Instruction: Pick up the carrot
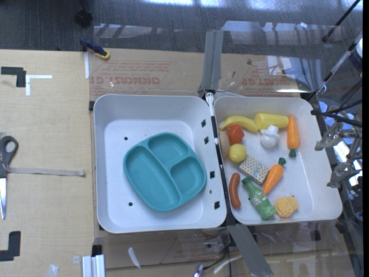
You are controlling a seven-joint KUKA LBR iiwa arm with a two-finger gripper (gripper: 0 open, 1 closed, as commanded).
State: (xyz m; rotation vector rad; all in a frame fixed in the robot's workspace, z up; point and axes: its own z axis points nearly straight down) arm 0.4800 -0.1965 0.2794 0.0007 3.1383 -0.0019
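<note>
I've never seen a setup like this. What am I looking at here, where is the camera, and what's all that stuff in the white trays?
This is one picture from a camera fixed above a workbench, looking down at a slant. On the bench sit two shallow white bins side by side. The left bin holds a teal divided plate. The right bin holds toy food: a banana, a tomato, a lemon, a sausage, a green bottle, a piece of corn and two carrots. One carrot lies near the middle of the bin, the other carrot closer to its far right corner. The robot arm reaches in from the right; metal parts at the right edge likely belong to it, but I cannot make out its gripper clearly. Nothing looks held. Its job is picking up a carrot. Scissors lie at the far left.
</note>
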